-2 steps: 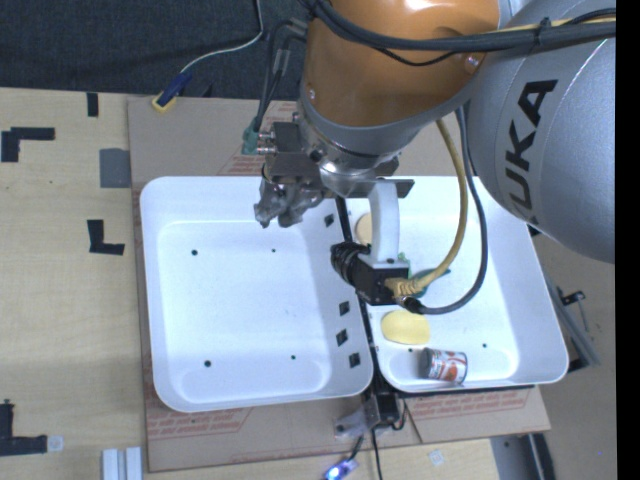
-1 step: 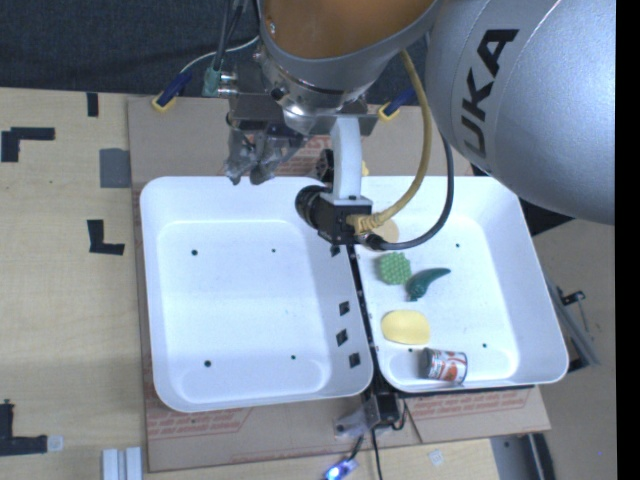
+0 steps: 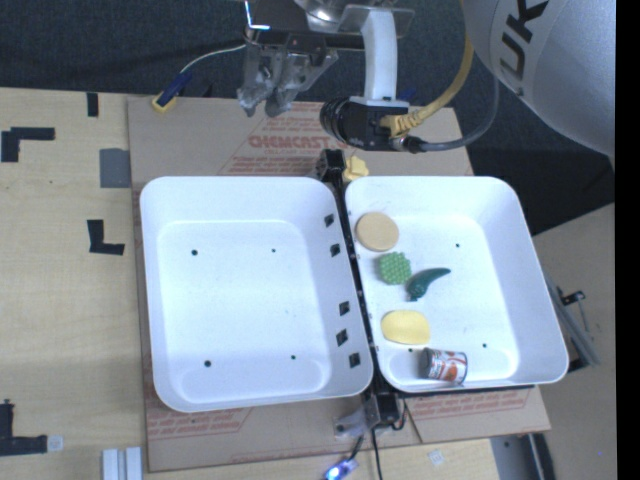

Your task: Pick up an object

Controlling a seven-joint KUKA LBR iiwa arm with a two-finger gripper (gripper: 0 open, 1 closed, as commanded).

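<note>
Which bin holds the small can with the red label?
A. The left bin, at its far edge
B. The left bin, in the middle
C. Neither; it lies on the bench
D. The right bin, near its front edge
D: the can lies inside the right bin, close to its front wall, just past the yellow piece.

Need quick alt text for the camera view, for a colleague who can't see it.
The gripper hangs above the bench beyond both bins. The right bin holds a tan disc, green ball, teal piece, yellow lump and small can.

Tool (image 3: 272, 96) raised, pointing down, nothing held
</note>
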